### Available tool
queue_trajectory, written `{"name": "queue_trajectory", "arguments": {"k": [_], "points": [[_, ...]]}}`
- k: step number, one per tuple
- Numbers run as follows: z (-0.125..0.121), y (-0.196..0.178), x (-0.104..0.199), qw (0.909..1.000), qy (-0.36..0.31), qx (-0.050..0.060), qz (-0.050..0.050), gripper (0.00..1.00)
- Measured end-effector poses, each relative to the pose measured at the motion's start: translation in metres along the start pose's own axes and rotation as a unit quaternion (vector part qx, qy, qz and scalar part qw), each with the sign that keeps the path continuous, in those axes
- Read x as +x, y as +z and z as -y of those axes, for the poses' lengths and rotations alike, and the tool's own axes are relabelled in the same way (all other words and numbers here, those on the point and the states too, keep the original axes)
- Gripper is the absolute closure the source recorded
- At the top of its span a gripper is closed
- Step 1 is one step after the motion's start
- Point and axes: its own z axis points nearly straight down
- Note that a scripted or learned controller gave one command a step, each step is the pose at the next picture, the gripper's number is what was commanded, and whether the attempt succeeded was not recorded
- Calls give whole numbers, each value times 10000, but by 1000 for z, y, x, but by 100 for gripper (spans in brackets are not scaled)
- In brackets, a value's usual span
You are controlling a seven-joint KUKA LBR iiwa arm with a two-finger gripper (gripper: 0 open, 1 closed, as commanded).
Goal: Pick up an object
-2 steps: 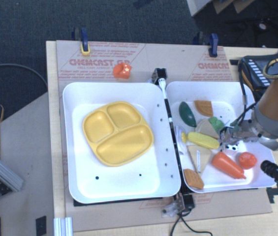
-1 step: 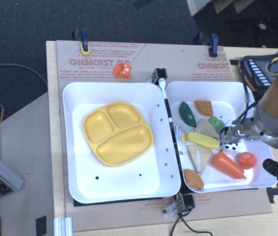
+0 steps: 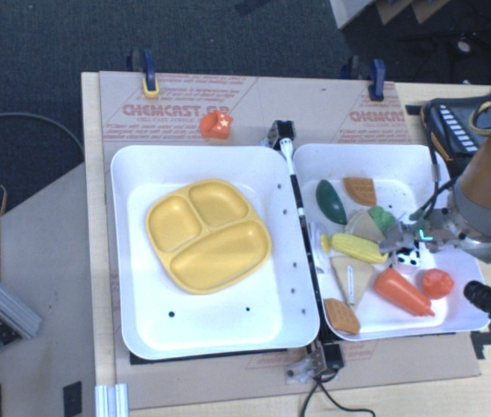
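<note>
The divided plate (image 3: 209,245) is lying in the left bin (image 3: 132,259). Right of the plate, in the right bin (image 3: 401,156), the corn (image 3: 357,248) is sitting with the carrot (image 3: 402,292) and tomato (image 3: 436,282) further right. Behind the plate, a small toy (image 3: 216,125) is resting on the worktop (image 3: 254,102).

Two white bins on the bench, the left bin (image 3: 132,259) and the right bin (image 3: 375,156). One yellow divided plate (image 3: 209,234) with three compartments. One corn cob (image 3: 357,248), one carrot (image 3: 402,292), one red tomato (image 3: 437,282). One dark green vegetable (image 3: 330,201), one lighter green piece (image 3: 382,218). Two brown bread-like pieces, one at the back (image 3: 360,189), one at the front (image 3: 342,316). One pale wedge (image 3: 353,276). One small orange-red item (image 3: 216,125) on the board, and two blue clamps (image 3: 149,66) (image 3: 376,75) at the back
</note>
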Motion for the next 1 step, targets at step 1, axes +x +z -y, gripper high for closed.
{"name": "queue_trajectory", "arguments": {"k": [1], "points": [[-29, 51, 47, 9999, -18, 111, -75, 0]]}}
